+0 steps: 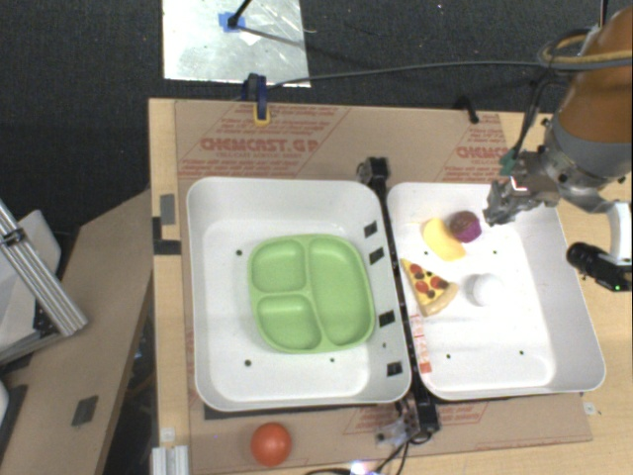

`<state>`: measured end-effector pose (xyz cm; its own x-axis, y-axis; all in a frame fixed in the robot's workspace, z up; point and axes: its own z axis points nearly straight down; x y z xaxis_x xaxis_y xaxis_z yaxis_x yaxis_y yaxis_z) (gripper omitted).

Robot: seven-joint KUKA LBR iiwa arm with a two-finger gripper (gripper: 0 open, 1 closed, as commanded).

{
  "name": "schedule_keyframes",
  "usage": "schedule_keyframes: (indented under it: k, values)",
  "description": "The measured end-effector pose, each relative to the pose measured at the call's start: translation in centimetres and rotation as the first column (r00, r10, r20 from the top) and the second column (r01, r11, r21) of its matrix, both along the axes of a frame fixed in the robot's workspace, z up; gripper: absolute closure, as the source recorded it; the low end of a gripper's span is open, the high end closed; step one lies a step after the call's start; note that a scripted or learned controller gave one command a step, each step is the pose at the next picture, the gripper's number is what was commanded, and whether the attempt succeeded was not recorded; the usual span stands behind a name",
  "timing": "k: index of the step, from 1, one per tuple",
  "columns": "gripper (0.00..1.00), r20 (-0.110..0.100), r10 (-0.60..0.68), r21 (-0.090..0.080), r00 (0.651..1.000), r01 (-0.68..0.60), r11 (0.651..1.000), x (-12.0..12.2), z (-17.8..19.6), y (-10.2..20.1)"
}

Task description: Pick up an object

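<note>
Orange ball [270, 443] rests on the surface, outside both bins. Claw [497, 209] hovers just beside the purple object [465, 227], positioned for approach; its opening cannot be determined.

Dark black floor [79, 87] all around the bench. Brown cardboard sheet [326, 137] with red print covers the benchtop. Shiny foil square [232, 28] at 12 o'clock, aluminium rail [40, 280] at 9 o'clock.

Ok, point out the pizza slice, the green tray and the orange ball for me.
pizza slice [429, 285], camera view, on its topping.
green tray [341, 295], camera view, floor of its long right compartment.
orange ball [270, 443], camera view, its middle.
</note>
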<state>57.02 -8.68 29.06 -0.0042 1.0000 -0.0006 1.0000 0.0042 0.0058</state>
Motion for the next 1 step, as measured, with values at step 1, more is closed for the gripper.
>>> schedule_keyframes:
  k: [1]
  values:
    - [1.0, -0.005, 0.004, 0.002, 1.0, -0.004, 1.0, -1.26, -1.98, 4.45]
